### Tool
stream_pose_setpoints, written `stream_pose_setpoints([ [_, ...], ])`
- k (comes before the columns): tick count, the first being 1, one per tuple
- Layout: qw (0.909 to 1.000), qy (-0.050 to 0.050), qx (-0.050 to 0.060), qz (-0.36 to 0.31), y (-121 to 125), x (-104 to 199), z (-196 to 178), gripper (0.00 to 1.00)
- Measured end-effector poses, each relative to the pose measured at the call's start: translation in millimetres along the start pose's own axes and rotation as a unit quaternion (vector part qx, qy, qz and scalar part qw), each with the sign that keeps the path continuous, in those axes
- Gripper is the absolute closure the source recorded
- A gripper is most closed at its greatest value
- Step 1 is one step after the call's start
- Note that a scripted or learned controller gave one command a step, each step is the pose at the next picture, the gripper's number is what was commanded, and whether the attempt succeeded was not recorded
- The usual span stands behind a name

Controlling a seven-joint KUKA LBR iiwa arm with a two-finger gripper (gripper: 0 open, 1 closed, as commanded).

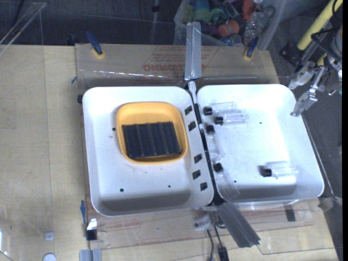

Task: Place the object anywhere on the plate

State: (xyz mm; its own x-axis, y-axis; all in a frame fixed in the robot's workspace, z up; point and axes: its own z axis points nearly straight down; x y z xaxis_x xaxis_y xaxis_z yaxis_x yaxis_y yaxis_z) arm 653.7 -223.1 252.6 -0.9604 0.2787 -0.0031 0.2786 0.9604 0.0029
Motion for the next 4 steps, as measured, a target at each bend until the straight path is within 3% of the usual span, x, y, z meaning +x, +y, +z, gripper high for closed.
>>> stream_pose_setpoints([
  [1,1.0000,0.000,0.000,0.010,-1.6,-1.8,7.7,0.00],
  [2,0.9974,0.000,0.000,-0.073,4.5,-4.9,14.0,0.00],
  [3,0.9987,0.000,0.000,-0.051,0.7,8.5,-6.1,0.00],
  [4,0.9893,-0.003,0.001,-0.146,6.0,-9.7,4.6,0.00],
])
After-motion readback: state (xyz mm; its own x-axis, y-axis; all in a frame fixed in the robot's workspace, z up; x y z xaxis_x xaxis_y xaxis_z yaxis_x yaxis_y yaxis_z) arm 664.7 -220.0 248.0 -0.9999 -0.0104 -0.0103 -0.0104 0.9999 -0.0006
